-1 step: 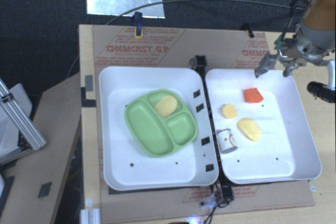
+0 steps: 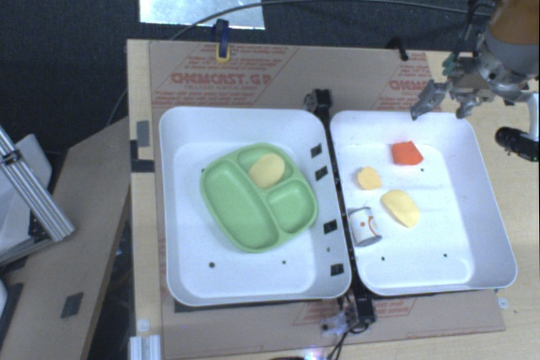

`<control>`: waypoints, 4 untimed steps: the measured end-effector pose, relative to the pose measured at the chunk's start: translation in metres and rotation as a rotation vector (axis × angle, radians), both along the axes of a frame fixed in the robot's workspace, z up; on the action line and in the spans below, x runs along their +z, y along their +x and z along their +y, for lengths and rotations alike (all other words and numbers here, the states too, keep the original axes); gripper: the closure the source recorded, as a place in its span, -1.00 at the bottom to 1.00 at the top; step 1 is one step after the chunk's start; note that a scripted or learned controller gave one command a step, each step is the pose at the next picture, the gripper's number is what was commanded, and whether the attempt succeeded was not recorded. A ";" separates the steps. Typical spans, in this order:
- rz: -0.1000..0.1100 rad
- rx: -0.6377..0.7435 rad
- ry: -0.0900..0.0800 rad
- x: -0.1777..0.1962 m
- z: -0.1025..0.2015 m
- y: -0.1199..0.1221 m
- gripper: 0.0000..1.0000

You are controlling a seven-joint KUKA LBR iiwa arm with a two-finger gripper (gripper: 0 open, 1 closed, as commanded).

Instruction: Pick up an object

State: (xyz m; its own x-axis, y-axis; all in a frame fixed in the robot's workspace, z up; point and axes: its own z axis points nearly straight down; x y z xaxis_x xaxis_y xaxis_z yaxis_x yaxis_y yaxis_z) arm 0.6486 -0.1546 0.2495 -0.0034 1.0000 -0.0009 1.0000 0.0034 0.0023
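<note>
A: Where was the end effector (image 2: 445,101)?
B: It hung over the far right corner of the right bin (image 2: 472,265), at the end of the grey arm (image 2: 510,21). Its 2 fingers (image 2: 424,102) stood apart, wide, with nothing between them.

A: And what lay in that right bin?
B: 4 things. An orange block (image 2: 407,153) sat nearest the end effector, toward the bin's far side. A small yellow piece (image 2: 369,178) lay left of the block and nearer the camera. A larger yellow piece (image 2: 400,207) lay just beside that, toward the bin's near side. A small white cup with a marking (image 2: 363,225) lay tipped against the bin's left wall.

A: Was the end effector touching any of them?
B: No, it was apart from all 4.

A: And the left bin (image 2: 194,265)?
B: It held a green divided plate (image 2: 245,211), with a yellow lump (image 2: 267,170) in the plate's far compartment. Both bins sat side by side on the bench (image 2: 253,72).
</note>
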 end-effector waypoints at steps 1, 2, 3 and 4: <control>0.004 -0.002 0.000 -0.053 -0.006 -0.008 -1.00; 0.003 -0.002 0.000 -0.095 -0.004 -0.011 -1.00; 0.004 -0.002 0.001 -0.141 -0.005 -0.020 -1.00; -0.002 -0.003 -0.001 -0.127 -0.005 -0.018 1.00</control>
State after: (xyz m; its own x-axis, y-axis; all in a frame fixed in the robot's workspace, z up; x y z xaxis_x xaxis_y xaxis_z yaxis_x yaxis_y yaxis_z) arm 0.6306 -0.1596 0.1220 -0.0007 1.0000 -0.0014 1.0000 0.0007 0.0039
